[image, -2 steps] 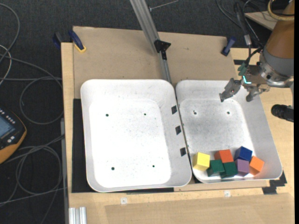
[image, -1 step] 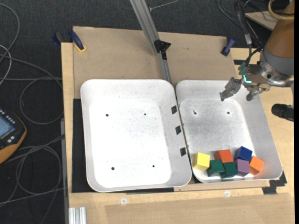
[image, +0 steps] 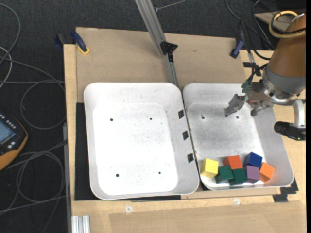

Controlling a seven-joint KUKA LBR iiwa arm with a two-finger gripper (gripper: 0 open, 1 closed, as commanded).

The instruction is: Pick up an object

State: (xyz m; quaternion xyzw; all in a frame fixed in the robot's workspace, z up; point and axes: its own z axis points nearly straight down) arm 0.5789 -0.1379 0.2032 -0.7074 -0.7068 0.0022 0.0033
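Note:
Several small coloured blocks lie bunched at the near edge of the right bin [image: 228, 135]: a yellow block [image: 210, 167], a green block [image: 232, 174], a red-orange block [image: 234, 161], a blue block [image: 253, 159], a purple block [image: 252, 172] and an orange block [image: 267, 170]. My gripper [image: 242, 108] hangs over the far part of the right bin, well behind the blocks. Its two fingers are spread apart and hold nothing.
The left bin [image: 136, 140] lies beside the right one, its floor bare apart from dark screw dots. A metal pole [image: 155, 28] slants down to the gap between the bins. Blue clamps sit at the bench's far corners, and cables lie on the floor to the left.

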